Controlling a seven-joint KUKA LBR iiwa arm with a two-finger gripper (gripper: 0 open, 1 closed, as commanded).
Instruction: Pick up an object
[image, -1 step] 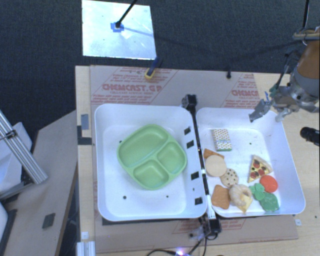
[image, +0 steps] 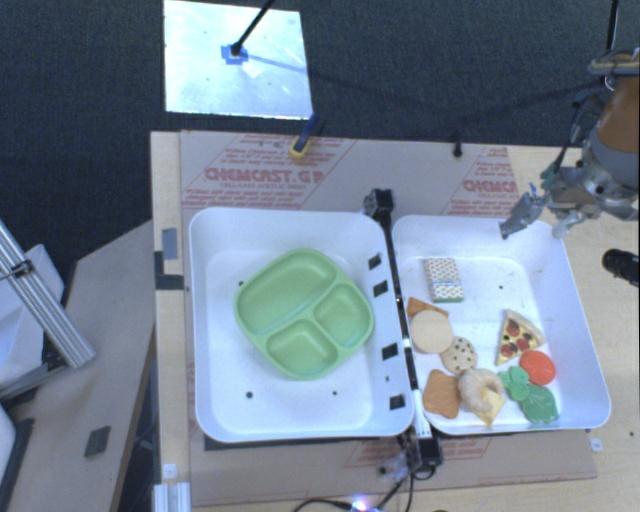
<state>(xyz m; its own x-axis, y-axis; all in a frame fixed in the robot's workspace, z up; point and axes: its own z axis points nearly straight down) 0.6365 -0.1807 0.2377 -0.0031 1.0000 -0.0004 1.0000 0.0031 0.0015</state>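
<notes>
the left white bin (image: 215, 300) holds a green divided plate (image: 304, 313), three compartments, lying flat near the bin's middle. just beside that bin, sharing a black-clipped divider, sits the right white bin (image: 575, 290), and everything below is placed against this right bin. near its upper middle lies a small patterned wafer block (image: 443, 279). below that, toward the bin's left wall, a round pale cracker (image: 432, 331) rests on an orange toast-like piece, with a speckled cookie (image: 460, 354) touching its lower right. at the bin's lower left corner are an orange-brown biscuit (image: 441, 393) and a pale pastry (image: 483, 393), touching each other. further right, a pizza slice (image: 518, 337) lies tilted, a red tomato (image: 538, 366) just below it, and green leafy pieces (image: 532, 396) at the bin's lower right. above the bin's upper right rim hangs the gripper (image: 540, 215), its two fingers spread apart with nothing between them, well apart from the food items.
</notes>
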